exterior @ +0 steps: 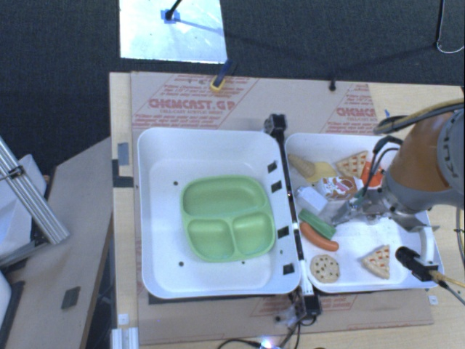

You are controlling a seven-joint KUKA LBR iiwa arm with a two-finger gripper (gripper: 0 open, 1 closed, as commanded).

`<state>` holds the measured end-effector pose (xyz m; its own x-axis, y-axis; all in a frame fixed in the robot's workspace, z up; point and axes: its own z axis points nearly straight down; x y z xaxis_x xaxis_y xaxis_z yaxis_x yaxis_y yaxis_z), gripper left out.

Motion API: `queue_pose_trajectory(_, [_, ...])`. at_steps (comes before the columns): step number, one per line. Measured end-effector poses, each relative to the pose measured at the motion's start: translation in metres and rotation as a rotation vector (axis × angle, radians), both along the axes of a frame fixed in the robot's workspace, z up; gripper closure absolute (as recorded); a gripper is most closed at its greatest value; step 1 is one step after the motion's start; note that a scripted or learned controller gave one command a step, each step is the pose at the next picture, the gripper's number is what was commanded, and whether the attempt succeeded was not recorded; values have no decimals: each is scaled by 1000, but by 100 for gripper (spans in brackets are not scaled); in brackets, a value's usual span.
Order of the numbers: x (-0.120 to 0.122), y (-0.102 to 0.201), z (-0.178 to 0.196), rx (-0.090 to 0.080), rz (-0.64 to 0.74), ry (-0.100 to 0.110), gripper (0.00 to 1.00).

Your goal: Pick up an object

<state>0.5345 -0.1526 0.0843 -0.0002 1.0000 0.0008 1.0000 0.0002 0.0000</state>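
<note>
The claw (354, 206) hangs low inside the right bin (363, 281), reaching in from the right on the grey arm with its orange band (429, 151). Its tip is small and blurred against the white floor, so whether it is spread or closed, and whether anything sits in its grip, cannot be told.

The toy foods lie all around it. Just to its left, up a little, sits a white packet with a red mark (336, 187), and a small white block (311, 197) lies further left. Below and to the left lie a green stick (317, 224) and an orange sausage-like piece (319, 238), side by side. A pizza slice (354, 163) and a yellow piece (305, 168) lie above the claw. Below it are a round cookie (324, 268) and a second pizza slice (378, 261).

Well to the left of the claw, the left bin (160, 217) holds a green divided tray (227, 217). Both bins rest on the surface (189, 104).
</note>
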Motion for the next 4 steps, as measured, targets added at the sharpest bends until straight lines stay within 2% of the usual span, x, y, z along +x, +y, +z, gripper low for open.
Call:
queue_pose_trajectory(1, [1, 0, 11, -1, 0, -3, 100])
queue_pose_trajectory(2, [11, -1, 58, -3, 4, -6, 100])
queue_pose_trajectory(3, [9, 2, 122, -3, 5, -8, 100])
queue_pose_trajectory(4, [10, 2, 141, -2, 5, -4, 100])
